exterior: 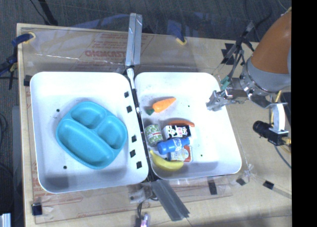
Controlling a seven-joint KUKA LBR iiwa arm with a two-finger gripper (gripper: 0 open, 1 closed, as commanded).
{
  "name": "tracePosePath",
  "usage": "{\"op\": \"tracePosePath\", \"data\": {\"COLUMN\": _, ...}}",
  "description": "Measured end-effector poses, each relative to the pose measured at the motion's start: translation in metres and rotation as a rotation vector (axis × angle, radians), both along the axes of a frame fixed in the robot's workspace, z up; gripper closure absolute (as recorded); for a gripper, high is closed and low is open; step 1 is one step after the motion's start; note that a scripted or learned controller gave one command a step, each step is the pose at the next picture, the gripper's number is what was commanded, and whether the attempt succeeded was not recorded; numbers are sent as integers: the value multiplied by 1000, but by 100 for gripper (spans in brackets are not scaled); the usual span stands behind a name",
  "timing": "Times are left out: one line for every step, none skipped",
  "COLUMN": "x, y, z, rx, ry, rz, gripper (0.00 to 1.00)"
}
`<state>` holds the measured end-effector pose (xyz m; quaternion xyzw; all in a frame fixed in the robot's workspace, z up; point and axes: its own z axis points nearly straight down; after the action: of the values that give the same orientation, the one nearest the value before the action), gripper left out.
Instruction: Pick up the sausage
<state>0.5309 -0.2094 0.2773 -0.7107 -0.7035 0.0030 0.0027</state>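
The sausage [187,122] is a reddish-brown curved piece in the middle of the right bin [218,147], partly hidden behind a small black-and-white carton [177,131]. My gripper [214,102] hangs over the bin's right rim, to the right of the sausage and a little farther back. It is apart from the sausage, with nothing seen in it. The grey wrist and orange band reach in from the right edge.
An orange carrot [164,104] lies at the back of the right bin. A green can [153,134], a blue bottle [173,145] and a yellow banana [167,163] crowd the front. The left bin [44,92] holds a blue divided plate [91,133].
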Motion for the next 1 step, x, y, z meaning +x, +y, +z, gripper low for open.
{"op": "tracePosePath", "data": {"x": 0, "y": 0, "z": 10, "rx": 0, "ry": 1, "rz": 4, "gripper": 100}}
